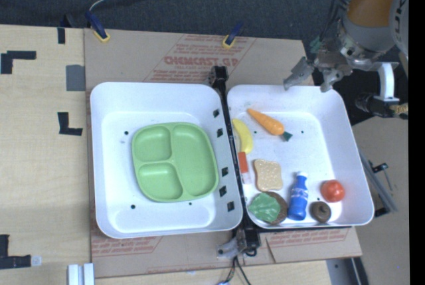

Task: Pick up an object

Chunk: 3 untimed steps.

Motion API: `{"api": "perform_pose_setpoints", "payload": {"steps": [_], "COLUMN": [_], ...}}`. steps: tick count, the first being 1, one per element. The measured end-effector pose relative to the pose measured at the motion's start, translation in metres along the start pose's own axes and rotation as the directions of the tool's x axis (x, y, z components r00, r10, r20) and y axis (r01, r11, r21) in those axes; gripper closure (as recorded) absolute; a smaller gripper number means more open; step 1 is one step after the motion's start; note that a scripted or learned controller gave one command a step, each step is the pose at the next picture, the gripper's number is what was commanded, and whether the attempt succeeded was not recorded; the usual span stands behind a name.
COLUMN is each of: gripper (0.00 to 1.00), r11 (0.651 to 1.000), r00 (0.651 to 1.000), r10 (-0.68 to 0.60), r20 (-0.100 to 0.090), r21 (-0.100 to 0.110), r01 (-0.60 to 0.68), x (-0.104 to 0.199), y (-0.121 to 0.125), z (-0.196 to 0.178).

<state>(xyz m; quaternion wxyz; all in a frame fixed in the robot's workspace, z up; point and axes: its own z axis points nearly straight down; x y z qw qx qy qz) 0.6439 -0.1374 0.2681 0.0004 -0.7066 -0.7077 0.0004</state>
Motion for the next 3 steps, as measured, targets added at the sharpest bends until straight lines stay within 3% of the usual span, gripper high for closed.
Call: {"api": "perform_pose_setpoints", "payload": {"steps": [1, 2, 3], "gripper": [0.0, 0.0, 1.0], "r11": [1.0, 1.0, 1.0], "r00": [1.0, 1.0, 1.0], "r10": [0.001, -0.001, -0.001], "r20": [-0.001, 0.002, 0.003], "r21": [0.003, -0.003, -0.003], "r01": [-0.001, 0.001, 0.001], "x": [0.032, 0.03, 0.03], "y": [-0.001, 0.013, 0.013], "z": [0.104, 0.182, 0.173]}}
